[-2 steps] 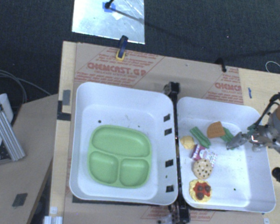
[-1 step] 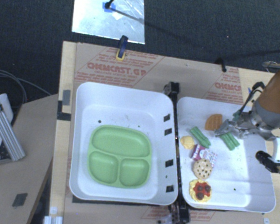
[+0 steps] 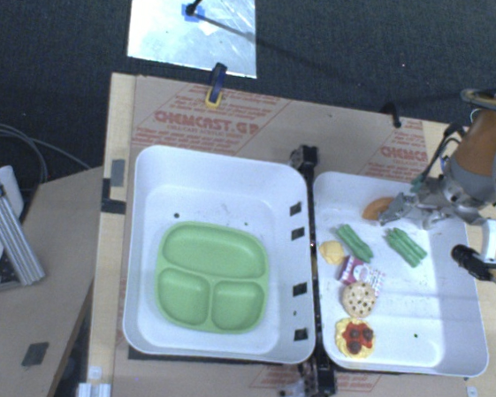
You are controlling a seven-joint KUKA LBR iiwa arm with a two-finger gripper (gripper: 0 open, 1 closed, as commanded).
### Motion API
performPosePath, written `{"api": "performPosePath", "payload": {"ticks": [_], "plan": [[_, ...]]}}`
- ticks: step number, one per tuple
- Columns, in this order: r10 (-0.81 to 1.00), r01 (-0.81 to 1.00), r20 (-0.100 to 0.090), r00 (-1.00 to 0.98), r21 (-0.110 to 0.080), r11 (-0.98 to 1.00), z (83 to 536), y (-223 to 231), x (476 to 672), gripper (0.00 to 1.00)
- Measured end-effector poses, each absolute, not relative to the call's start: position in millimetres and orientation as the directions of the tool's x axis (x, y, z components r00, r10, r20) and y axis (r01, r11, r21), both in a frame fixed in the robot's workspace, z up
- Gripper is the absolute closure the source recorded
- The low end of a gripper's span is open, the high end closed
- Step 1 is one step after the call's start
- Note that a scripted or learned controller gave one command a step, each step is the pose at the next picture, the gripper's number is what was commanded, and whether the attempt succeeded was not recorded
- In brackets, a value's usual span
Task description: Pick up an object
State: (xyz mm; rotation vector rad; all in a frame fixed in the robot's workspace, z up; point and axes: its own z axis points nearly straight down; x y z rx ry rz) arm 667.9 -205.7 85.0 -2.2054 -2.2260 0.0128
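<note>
From where I stand, the green bean pod (image 3: 353, 242) lies just left of the second pod (image 3: 404, 246), both slanting down to the right. The gripper (image 3: 404, 211) hovers just above that second pod, holding nothing; how far it's open I can't tell.

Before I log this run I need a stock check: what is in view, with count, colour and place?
bins: two, white, side by side on the bench
divided plate: one, light green, left bin
green sticks: two, right bin, upper middle
orange piece: one, right bin, top
yellow piece: one, right bin, left edge
cookie: one, tan, dotted, right bin
red and yellow piece: one, right bin, front
tool: one, grey, by the orange piece
</note>
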Motion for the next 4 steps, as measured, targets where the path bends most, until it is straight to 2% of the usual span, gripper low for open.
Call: {"api": "performPosePath", "payload": {"ticks": [1,2,3,4], "plan": [[1.0,1.0,0.003,0.003,-0.008,-0.003,84.0,-195.2,557.0,0.0],[1.0,1.0,-0.005,-0.008,0.014,0.008,112.1,-206.2,658.4,0.0],[1.0,1.0,0.001,0.001,-0.004,-0.001,82.6,-206.7,597.3,0.0],[1.0,1.0,-0.001,-0.003,0.005,0.003,95.9,-206.6,601.5,1.0]]}}
